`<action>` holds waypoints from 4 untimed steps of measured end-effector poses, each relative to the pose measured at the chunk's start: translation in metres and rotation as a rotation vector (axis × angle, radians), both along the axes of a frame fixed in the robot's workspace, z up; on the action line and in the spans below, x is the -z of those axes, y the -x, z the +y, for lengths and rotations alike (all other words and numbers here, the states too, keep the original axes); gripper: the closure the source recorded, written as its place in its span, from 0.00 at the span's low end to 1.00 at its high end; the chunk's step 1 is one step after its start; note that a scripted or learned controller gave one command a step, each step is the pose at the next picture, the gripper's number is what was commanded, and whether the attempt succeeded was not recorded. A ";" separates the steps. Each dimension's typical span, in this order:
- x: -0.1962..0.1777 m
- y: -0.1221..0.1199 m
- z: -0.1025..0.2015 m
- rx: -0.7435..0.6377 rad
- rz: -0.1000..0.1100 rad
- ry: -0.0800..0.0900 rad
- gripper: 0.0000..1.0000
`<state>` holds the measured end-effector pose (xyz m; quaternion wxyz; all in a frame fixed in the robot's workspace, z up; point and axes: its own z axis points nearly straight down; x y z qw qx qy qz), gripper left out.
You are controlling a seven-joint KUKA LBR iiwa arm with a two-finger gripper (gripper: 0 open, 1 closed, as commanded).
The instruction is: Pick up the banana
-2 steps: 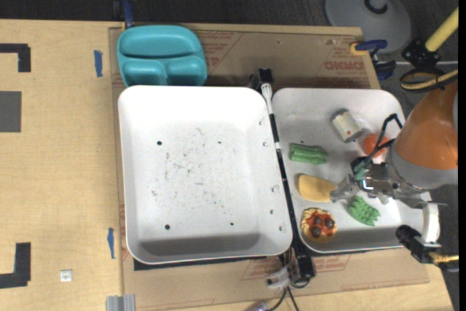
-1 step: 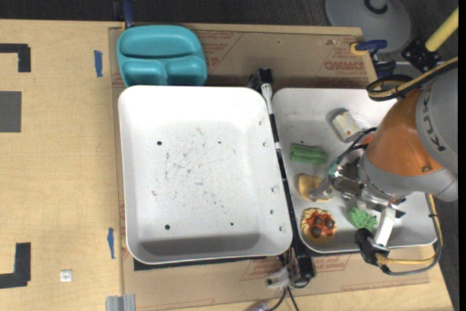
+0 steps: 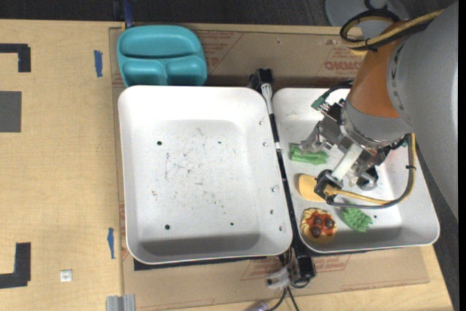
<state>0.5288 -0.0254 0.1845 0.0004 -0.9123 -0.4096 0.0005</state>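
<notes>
banana (image 3: 312,188) (half-hidden) under end effector (image 3: 325,184)

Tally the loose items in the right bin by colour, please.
Green: 2, a flat piece and a bumpy piece
Yellow: 1, the banana by the gripper
Red-orange: 1, a round item
Total: 4

Both bins look like smooth white plastic with a soft sheen; the left bin (image 3: 196,171) shows faint scuffs on its floor. The counter (image 3: 58,156) is matt brown cardboard-like board. Behind the left bin, the teal tray (image 3: 162,54) is glossy moulded plastic. The arm (image 3: 429,84) has a smooth, satin grey shell.
</notes>
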 end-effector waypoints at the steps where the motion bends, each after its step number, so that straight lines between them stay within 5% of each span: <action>1: 0.000 0.048 0.089 -0.076 0.004 -0.002 0.00; 2: 0.081 0.051 0.172 0.064 0.002 0.000 0.00; 3: -0.048 0.050 0.250 0.326 -0.002 0.000 0.00; 4: 0.096 0.013 0.247 0.319 0.000 0.000 0.00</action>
